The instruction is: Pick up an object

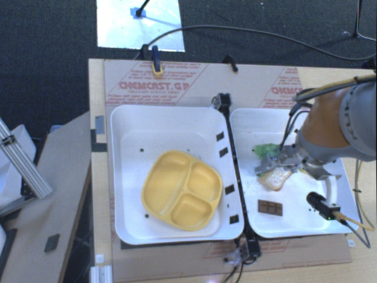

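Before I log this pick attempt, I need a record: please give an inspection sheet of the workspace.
Surface: printed bench sheet bearing left white bin and right white bin.
Job's things: right bin holds green crumpled piece, tan bread-like slice, brown ridged block.
Clutter: yellow divided plastic plate in left bin.
Gripper: gripper low over the tan slice; hold not confirmed.
Cables: black cable across floor behind bench.
Surroundings: dark carpet, silver floor panel.

The grey arm [360, 119] reaches in from the right, its orange-banded wrist [324, 121] bent low, pincer [273, 165] pointing left.
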You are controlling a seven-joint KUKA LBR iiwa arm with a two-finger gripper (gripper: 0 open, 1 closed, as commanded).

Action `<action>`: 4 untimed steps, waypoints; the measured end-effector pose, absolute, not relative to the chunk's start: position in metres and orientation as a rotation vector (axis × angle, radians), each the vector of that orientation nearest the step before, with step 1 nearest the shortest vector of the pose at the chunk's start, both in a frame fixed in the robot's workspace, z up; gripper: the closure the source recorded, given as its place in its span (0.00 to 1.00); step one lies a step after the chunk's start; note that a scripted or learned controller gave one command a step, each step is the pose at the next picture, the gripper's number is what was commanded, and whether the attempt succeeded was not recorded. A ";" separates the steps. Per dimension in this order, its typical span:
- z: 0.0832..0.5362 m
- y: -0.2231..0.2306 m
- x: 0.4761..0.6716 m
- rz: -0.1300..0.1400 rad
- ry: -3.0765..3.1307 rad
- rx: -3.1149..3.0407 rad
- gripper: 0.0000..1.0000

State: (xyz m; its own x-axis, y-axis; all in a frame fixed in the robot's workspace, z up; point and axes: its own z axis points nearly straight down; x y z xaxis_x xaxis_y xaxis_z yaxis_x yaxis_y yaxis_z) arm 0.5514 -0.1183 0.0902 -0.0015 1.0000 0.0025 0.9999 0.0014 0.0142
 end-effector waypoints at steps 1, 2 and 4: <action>0.103 -0.120 0.554 0.025 2.209 2.205 1.00; 0.151 -0.129 0.553 0.004 2.221 2.215 1.00; 0.220 -0.129 0.550 0.003 2.224 2.215 1.00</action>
State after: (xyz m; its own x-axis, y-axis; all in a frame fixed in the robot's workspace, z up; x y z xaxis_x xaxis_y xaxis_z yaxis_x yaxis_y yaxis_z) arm 0.5503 -0.1288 0.2202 -0.0041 1.0000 -0.0004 1.0000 0.0041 0.0031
